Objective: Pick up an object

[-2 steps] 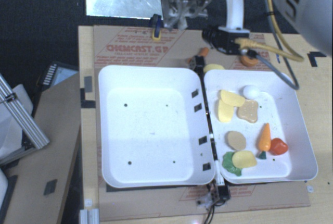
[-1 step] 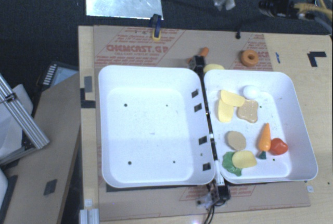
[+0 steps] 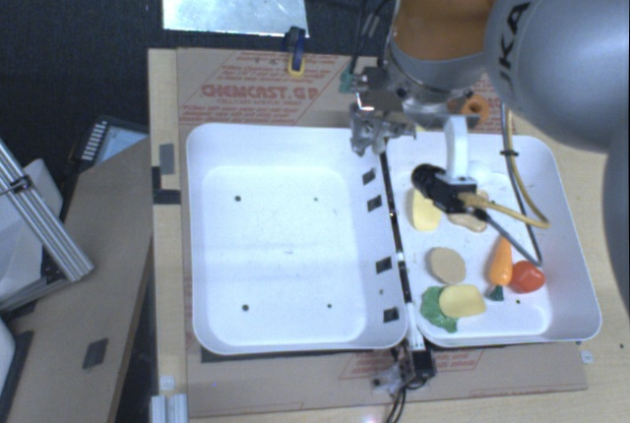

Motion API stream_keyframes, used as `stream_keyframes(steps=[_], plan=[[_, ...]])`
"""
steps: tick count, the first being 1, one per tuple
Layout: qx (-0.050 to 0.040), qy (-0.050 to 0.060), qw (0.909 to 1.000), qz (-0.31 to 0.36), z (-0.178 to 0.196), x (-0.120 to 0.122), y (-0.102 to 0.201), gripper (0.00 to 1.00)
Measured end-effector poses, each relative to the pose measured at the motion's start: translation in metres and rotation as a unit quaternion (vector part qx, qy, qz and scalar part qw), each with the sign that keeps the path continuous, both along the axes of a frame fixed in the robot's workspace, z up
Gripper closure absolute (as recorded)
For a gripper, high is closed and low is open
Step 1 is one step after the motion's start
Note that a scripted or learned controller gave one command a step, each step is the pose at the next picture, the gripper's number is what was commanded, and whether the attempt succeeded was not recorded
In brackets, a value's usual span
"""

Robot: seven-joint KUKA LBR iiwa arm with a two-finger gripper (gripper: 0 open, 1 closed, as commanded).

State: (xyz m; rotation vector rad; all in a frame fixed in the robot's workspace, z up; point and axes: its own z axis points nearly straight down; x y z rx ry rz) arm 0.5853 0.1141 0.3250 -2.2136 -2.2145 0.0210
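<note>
Orange carrot (image 3: 501, 261), red tomato (image 3: 529, 278), white bins (image 3: 266, 214).

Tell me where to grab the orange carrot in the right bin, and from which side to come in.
Take the carrot across its middle, coming straight down. It lies flat, long axis running near to far, thin tip farthest, so closing across its width likely seats best. The red tomato crowds its thick near end on the view's right, so grip farther up.

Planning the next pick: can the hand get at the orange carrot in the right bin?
Probably yes: the carrot lies uncovered, though a red tomato close beside it may crowd the hand.
</note>
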Motion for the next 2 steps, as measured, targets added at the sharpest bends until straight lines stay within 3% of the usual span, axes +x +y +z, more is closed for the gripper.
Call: stream_keyframes(steps=[1, 2], plan=[[0.0041, -0.010, 0.9999, 0.007, 0.0455, -0.0264, 0.1045, 1.00], [0.0022, -0.011, 0.9999, 0.003, 0.0549, -0.0239, 0.0973, 1.00]])
